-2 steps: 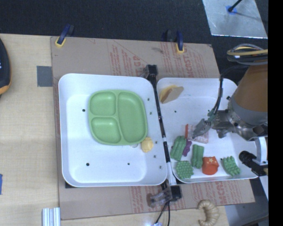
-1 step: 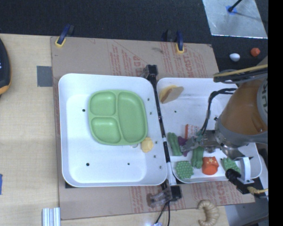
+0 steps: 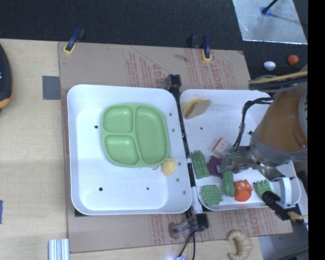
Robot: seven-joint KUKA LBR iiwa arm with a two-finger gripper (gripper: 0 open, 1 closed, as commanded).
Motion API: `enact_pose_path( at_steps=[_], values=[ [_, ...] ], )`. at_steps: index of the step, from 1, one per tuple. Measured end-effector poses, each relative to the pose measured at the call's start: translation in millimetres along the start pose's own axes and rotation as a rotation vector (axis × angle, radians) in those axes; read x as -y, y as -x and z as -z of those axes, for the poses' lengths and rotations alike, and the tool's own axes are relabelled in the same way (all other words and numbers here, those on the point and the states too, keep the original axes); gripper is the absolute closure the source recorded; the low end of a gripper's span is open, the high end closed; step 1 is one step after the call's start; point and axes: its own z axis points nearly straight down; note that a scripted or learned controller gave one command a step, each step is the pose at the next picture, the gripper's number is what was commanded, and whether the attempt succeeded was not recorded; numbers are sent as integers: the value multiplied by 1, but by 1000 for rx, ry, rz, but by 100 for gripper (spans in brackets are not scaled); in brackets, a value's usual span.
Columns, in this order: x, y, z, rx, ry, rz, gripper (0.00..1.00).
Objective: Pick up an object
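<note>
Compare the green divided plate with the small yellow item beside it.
The green divided plastic plate is broad, flat and split into three compartments; the small yellow rounded item is a compact lump, far smaller. The plate lies mid-bin; the yellow item sits at the plate's lower right corner. Both lie in the left white bin.

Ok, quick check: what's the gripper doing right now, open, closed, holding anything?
Gripper: low in the right bin, over the purple toy and green vegetables; open or closed cannot be told, and nothing is seen held.
</note>
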Motion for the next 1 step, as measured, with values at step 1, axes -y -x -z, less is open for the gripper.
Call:
enact_pose_path(
  at_steps=[1],
  values=[
    [-22, -52, 92, 1, 5, -1, 100]
  ],
)
